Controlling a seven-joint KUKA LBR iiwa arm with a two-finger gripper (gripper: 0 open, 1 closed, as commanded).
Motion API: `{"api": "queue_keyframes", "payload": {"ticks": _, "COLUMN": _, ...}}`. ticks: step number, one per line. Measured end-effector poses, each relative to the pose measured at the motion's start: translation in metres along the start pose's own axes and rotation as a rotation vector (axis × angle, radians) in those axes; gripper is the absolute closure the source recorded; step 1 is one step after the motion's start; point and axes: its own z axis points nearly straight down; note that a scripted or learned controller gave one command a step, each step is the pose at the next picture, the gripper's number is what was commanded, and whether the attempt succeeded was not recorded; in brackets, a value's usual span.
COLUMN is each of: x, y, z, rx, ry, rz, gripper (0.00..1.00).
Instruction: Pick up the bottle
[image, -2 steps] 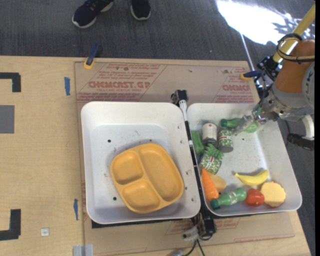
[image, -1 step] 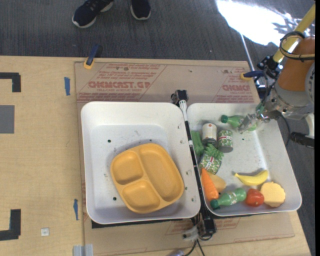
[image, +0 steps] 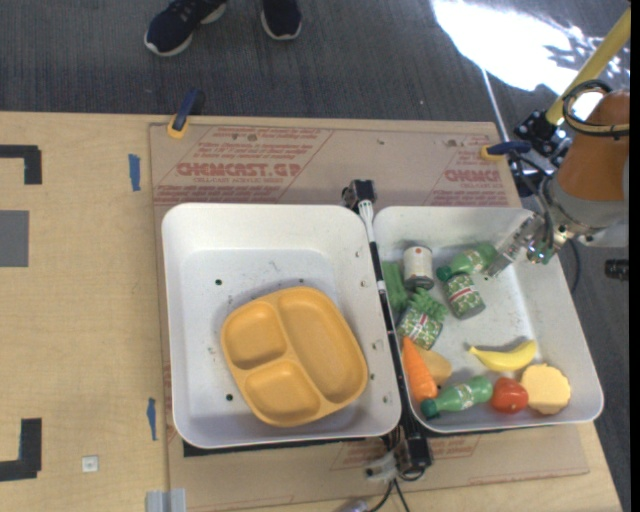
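1. The bottle I'm after is lying on its side near the front of the right bin, wedged between the carrot and the tomato — crowded, so I'd guess a tight grab.
2. My gripper sits low at the back of that bin, just beside a green can — well apart from the bottle. Can't tell its state; too blurry.
3. The yellow tray fills the left bin, out of the way.
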Motion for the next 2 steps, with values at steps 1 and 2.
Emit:
{"api": "queue_keyframes", "payload": {"ticks": 1, "x": 0.002, "y": 0.001, "z": 0.000, "rx": 0.002, "ry": 0.010, "rz": -0.001, "gripper": 0.00}}
{"api": "queue_keyframes", "payload": {"ticks": 2, "x": -0.010, "y": 0.010, "z": -0.072, "rx": 0.002, "ry": 0.003, "rz": -0.085, "gripper": 0.00}}
